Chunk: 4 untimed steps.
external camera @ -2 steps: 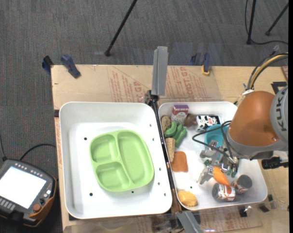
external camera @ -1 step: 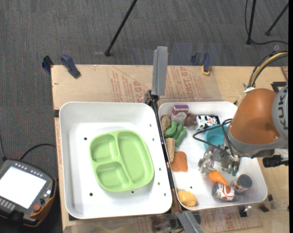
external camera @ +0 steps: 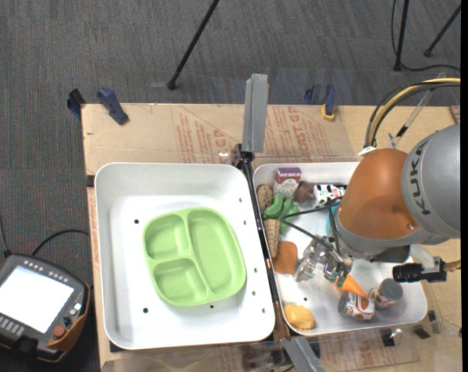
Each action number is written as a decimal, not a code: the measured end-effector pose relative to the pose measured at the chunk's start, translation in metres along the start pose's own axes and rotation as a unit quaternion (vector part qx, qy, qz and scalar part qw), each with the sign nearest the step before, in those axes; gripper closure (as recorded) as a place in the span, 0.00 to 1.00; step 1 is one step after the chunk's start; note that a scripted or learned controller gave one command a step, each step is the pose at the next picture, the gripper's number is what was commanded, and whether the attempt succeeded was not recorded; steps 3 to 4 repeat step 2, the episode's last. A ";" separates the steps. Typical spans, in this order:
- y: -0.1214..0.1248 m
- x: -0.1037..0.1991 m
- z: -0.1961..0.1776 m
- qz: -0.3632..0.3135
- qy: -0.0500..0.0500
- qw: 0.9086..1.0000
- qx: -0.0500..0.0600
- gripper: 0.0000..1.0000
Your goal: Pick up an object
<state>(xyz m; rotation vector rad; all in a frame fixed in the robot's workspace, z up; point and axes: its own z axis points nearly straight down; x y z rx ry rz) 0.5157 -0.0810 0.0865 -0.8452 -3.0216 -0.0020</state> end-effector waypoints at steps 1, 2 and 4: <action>0.000 0.000 0.000 0.000 0.000 1.000 0.000 0.00; 0.023 -0.074 -0.002 -0.003 -0.003 1.000 -0.001 0.00; 0.023 -0.074 -0.002 -0.003 -0.003 1.000 -0.001 0.00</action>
